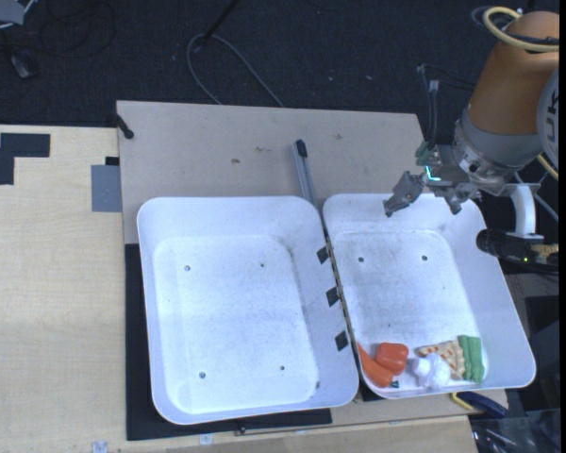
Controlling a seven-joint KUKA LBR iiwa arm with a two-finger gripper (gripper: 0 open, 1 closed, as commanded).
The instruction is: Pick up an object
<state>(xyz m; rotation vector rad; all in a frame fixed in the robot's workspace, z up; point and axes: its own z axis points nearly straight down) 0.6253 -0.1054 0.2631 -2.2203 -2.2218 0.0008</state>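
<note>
Several small objects lie in the near corner of the right bin (pixel 491 281): a red-orange pepper-like piece (pixel 387 359), a white lump (pixel 427 371), a tan piece (pixel 443 351) and a green piece (pixel 471 357). My gripper (pixel 426 194) hangs over the far edge of that bin, well away from the objects. Its two dark fingers are spread apart with nothing between them.
The left bin (pixel 160 253) sits beside the right one, joined by black clips (pixel 332 295). A grey rod (pixel 305 170) lies on the board behind the bins. Cables run over the dark floor at the back.
</note>
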